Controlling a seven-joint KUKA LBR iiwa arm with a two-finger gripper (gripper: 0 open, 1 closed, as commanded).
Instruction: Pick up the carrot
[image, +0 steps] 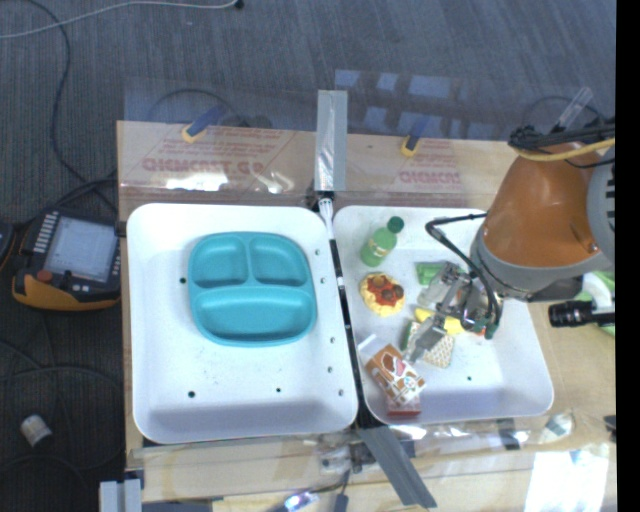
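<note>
Carrot not identifiable, pincer (432, 325) low in right bin (520, 385)

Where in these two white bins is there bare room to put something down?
The left bin has bare floor along its front edge and in the corners around the blue divided plate. The right bin is crowded: green bottle, small pizza-like toy, snack box and the tool fill its middle. Bare strips remain along its front right and far edge.

Grey carpet floor (150, 50) (cables trailing) surrounds a wooden bench (230, 160).
</note>
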